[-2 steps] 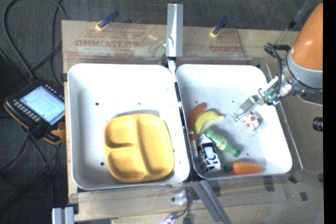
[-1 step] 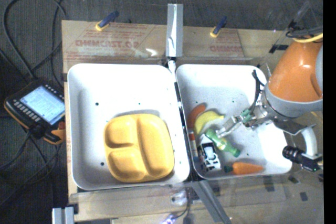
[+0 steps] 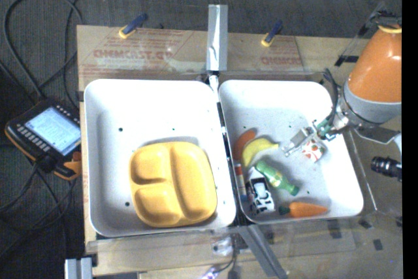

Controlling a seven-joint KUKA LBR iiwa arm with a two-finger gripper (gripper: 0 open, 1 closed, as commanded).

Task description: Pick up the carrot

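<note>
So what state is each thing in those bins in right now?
Carrot: lying flat by the right bin's near wall, untouched.
Bottle: lying on its side.
Banana: lying flat.
Yellow tray: right way up in the left bin.
Gripper: over the right bin, away from the carrot.

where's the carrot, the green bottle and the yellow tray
carrot (image 3: 308,209): camera view, middle of its orange body
green bottle (image 3: 277,178): camera view, middle of the bottle
yellow tray (image 3: 174,183): camera view, centre ridge between compartments
</note>
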